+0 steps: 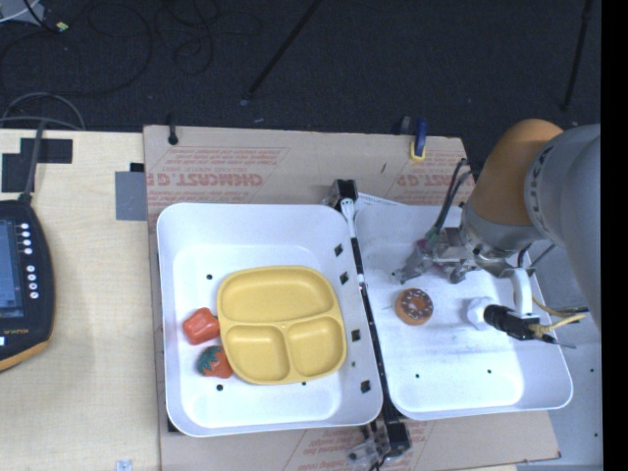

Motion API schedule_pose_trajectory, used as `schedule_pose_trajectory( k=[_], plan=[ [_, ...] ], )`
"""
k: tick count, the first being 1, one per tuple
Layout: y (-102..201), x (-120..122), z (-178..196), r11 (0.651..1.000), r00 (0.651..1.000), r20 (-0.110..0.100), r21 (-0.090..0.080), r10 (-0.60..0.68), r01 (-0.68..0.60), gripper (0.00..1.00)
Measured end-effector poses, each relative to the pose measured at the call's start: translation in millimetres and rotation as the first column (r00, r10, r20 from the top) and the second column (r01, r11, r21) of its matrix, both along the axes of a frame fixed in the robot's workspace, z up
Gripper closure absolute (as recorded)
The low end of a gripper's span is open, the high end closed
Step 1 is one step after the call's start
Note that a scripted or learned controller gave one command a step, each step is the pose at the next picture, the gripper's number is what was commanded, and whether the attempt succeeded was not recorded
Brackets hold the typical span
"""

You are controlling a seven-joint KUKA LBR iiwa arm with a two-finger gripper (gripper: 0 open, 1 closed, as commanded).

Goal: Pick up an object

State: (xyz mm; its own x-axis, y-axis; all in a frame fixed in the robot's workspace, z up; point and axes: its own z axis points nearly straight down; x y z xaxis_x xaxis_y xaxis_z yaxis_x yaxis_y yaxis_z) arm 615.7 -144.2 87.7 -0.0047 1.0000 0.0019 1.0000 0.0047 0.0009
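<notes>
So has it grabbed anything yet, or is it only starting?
Nothing looks picked up yet. The donut lies on the floor of the right bin, and the yellow tray and two small toys sit in the left bin. The end effector sits just above the donut. The grab and lift are left.

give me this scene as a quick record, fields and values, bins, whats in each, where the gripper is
left bin: yellow divided tray, red toy and a red-green toy at the tray's left edge
right bin: donut, small white object
arm: reaches in from the right, over the right bin
gripper: just above the donut in the view, holding nothing visible
</notes>
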Motion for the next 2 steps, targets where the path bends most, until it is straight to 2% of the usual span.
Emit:
schedule_pose_trajectory(
  k=[1, 2],
  plan=[
    [51.3, -56.4, -0.7, 1.0, 1.0, -0.008, 0.001, -0.004, 0.004, 0.0],
    [49.2, -54.6, 9.3, 1.0, 1.0, -0.006, 0.0, -0.008, 0.008, 1.0]
  ],
)
